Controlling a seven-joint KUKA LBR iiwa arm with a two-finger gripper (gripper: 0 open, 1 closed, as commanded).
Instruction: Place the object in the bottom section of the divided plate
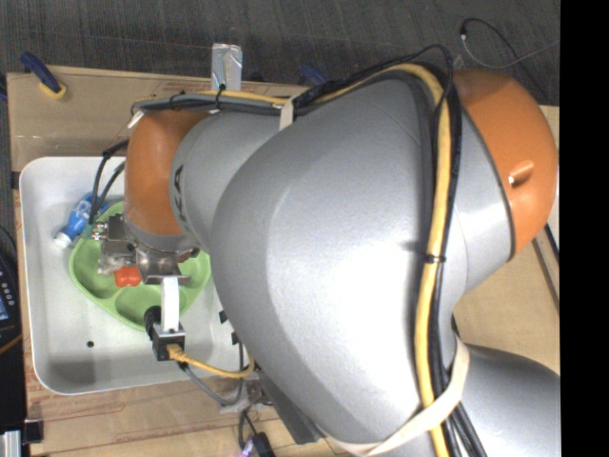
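Grey arm casing [381,255] takes up most of the camera view, with an orange band [514,160] at upper right and a second orange section [152,184] above the wrist at left. Black and yellow cables [438,208] run along the casing. The wrist hangs over the left white bin [43,255], and the gripper [133,265] sits directly above the green divided plate [90,274] lying in that bin. Whether the gripper is wide or narrow cannot be told, since the wrist hardware covers it. A small orange-red object [127,277] shows just under the gripper, over the plate's middle; whether it is gripped or resting on the plate is unclear. A blue and white object [76,222] lies at the plate's upper-left edge, touching or just beside the rim. A white bracket [169,307] with a yellow cable end reaches down from the wrist across the plate's lower-right part. Blue clamps [43,74] sit on the wooden bench edge. No brand, label or writing is readable.
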